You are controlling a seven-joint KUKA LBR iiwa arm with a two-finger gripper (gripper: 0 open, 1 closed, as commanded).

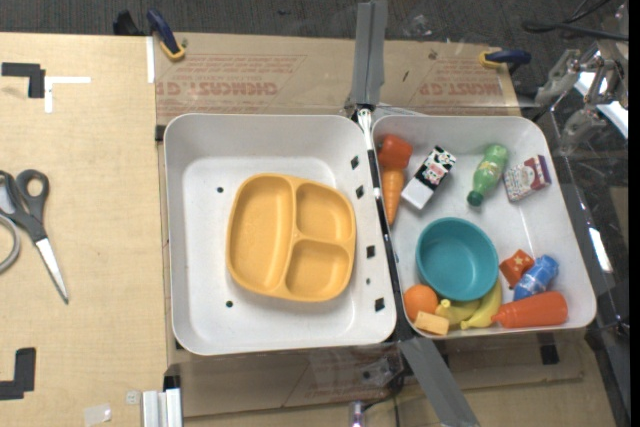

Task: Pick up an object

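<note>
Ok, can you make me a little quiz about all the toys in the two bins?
1. True or false: the yellow divided plate lies in the left bin.
2. Which toy touches the teal bowl at its lower edge? A) green bottle B) banana C) milk carton
3. Fill in: the carrot lies along the right bin's ____ wall.

Key: 1 true. 2 B, the banana curls under the bowl; the green bottle and milk carton sit above it, apart. 3 left, in the right bin.
</note>
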